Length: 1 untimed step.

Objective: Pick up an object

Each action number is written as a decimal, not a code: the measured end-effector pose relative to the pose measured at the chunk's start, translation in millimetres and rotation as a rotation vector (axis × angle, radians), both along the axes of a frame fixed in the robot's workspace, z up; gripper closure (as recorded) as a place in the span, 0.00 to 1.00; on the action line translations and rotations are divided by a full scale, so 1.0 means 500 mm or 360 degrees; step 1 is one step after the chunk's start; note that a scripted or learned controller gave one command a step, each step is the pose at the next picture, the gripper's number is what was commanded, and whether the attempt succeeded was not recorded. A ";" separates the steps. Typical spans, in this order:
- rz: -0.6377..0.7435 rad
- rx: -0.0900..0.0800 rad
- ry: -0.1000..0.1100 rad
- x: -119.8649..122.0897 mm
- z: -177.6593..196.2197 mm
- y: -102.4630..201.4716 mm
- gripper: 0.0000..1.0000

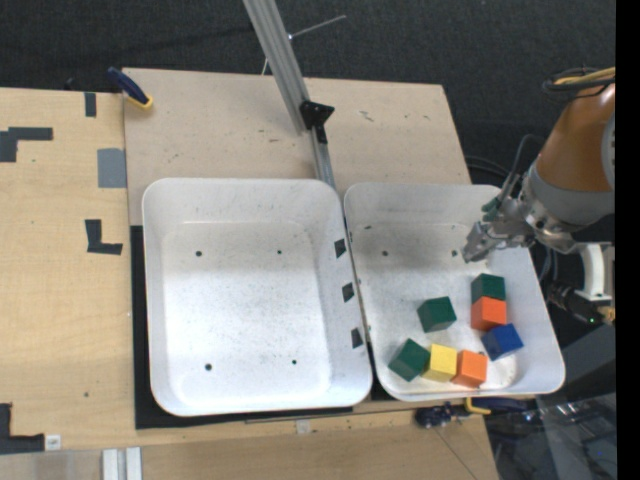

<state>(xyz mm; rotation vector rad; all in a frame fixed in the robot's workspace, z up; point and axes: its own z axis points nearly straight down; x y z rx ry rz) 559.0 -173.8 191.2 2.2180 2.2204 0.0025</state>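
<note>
**Visitor:** What is sitting on the worktop (250, 138) right now?

**Onlooker:** Two shallow white bins are lying side by side on it. The left bin (160, 268) is on the wider side, and the right bin (400, 218) is touching it along one edge.

**Visitor:** Where are the things to pick up?

**Onlooker:** They are all resting in the near right corner of the right bin. A dark green block (436, 314) is sitting alone, a little toward the middle. To its right, another green block (488, 288) is touching an orange block (489, 313), and a blue block (502, 340) is lying just below those. Along the near wall, a green block (409, 359), a yellow block (442, 361) and a second orange block (470, 367) are lined up, touching one another.

**Visitor:** And the arm?

**Onlooker:** The arm (580, 168) is reaching in from the right, grey with an orange band above the wrist. Its hand (478, 249) is hanging over the right bin's far right part, just beyond the green block that touches the orange one. I am seeing nothing between its fingers, but I cannot tell whether they are spread wide or drawn narrow.

**Visitor:** Anything else nearby?

**Onlooker:** A metal rail (280, 48) is slanting down toward the seam between the bins.
</note>
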 end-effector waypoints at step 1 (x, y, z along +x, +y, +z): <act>0.0001 0.0000 0.0000 -0.004 0.087 0.007 1.00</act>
